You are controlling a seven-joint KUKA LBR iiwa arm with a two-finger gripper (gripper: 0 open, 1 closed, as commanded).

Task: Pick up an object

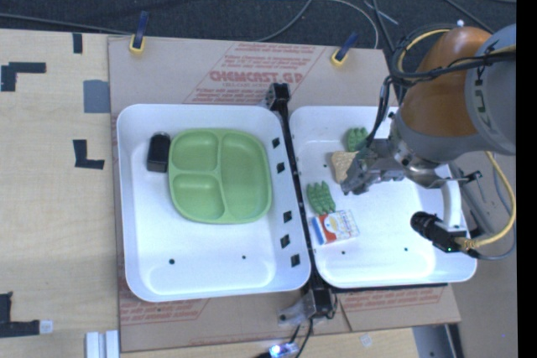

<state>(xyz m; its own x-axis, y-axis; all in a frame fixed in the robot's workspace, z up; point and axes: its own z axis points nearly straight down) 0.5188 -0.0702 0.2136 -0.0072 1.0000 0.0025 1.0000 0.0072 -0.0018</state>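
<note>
My gripper (pixel 359 177) hangs low over the right bin (pixel 377 260), directly beside a tan block (pixel 340 164) at its upper left. A green toy (pixel 355 137) lies just beyond it near the bin's far wall. Another green ridged piece (pixel 320 197) rests by the divider, and a small red, white and blue packet (pixel 335 226) lies in front of it. In the left bin (pixel 201 272) sits a green divided plate (pixel 220 175) with a small black object (pixel 159 152) at its left side.
The arm's grey body with its orange band (pixel 440 101) covers the right bin's far right part. A black fitting (pixel 432 230) with cables hangs over the bin's right front. Clips (pixel 138 42) hold the cardboard under the bins.
</note>
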